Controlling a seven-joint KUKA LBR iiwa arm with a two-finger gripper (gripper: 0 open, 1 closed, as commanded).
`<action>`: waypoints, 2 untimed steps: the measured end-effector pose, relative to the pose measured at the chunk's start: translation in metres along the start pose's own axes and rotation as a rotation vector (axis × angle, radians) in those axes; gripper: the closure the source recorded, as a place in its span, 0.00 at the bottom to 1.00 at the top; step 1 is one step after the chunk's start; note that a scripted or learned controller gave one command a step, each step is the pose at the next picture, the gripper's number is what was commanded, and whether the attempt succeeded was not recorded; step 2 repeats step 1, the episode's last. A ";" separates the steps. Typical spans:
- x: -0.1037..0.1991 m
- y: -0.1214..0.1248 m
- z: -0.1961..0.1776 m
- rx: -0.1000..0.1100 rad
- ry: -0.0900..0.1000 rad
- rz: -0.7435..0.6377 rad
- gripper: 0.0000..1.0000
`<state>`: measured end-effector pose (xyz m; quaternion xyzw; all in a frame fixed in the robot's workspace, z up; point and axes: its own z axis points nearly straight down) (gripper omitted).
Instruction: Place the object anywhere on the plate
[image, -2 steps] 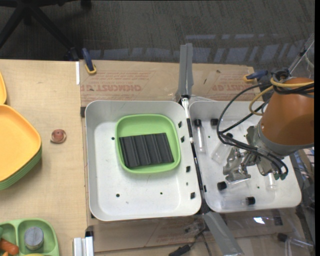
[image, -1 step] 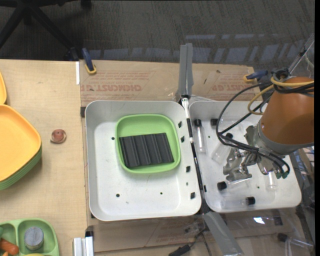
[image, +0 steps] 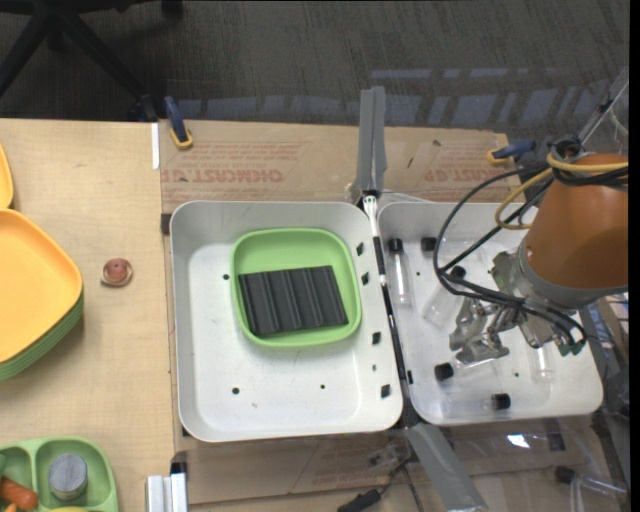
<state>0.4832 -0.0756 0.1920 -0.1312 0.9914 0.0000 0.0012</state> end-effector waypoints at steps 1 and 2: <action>-0.003 0.004 0.000 0.000 -0.001 -0.120 1.00; -0.003 0.004 0.000 0.000 -0.001 -0.120 1.00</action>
